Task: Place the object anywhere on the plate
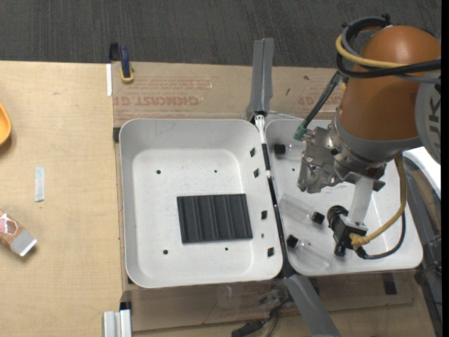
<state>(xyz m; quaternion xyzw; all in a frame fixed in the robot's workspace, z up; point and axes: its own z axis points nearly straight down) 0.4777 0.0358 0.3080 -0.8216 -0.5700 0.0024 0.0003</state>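
Red print runs upside down across the cardboard sheet, up and left of the pincer; it seems to read "CHEMCAST", then "GP", uncertainly.

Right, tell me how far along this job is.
Nothing looks done yet: the dark ribbed plate in the left bin has nothing on it. The hand hangs over the right bin, among small clear pieces with black caps; I can't see that it holds one. Picking up and placing remain.

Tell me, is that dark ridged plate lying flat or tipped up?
Flat. The dark ridged plate lies flush on the left bin floor, no edge raised.
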